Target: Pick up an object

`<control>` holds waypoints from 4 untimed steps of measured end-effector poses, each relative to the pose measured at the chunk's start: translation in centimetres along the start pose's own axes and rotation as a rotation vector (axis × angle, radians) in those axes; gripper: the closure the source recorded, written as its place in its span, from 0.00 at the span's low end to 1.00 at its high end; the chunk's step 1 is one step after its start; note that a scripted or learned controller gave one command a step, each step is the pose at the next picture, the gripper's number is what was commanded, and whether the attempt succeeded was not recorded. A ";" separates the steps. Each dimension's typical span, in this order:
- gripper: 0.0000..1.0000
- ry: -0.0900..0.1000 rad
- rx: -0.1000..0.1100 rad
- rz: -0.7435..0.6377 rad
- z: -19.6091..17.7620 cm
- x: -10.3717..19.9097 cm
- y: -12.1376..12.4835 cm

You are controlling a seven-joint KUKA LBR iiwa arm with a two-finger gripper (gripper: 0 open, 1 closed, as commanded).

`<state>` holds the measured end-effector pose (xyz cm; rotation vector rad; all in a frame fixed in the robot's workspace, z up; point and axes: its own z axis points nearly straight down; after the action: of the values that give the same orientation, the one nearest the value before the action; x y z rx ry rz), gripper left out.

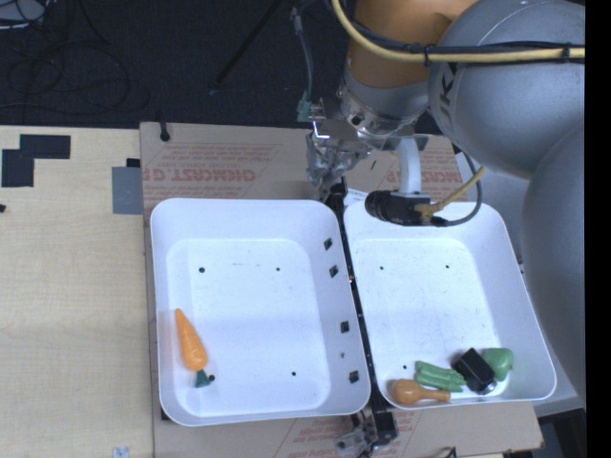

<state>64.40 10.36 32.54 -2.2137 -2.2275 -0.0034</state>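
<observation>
An orange toy carrot (190,343) with a dark green stub lies in the left bin (243,219) near its front left corner. In the right bin (506,256), at the front right, lie an orange pear-shaped toy (416,392), a green bean pod (439,376), a small black block (474,369) and a green piece (498,359), all close together. My gripper (327,172) hangs above the back end of the divider between the bins, over the cardboard behind them, far from all the toys.
The grey arm with its orange band (410,27) fills the upper right. A black cable part (401,208) hangs over the right bin's back rim. Cardboard (229,165) lies under the bins on a pale wooden bench (67,303).
</observation>
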 end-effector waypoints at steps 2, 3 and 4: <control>1.00 0.002 -0.010 0.002 -22.0 10.7 0.0; 1.00 -0.003 0.005 0.003 -21.1 14.1 0.1; 1.00 -0.004 0.007 -0.004 -21.1 14.2 0.0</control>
<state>64.31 24.52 53.68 -2.2073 -2.2310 0.0091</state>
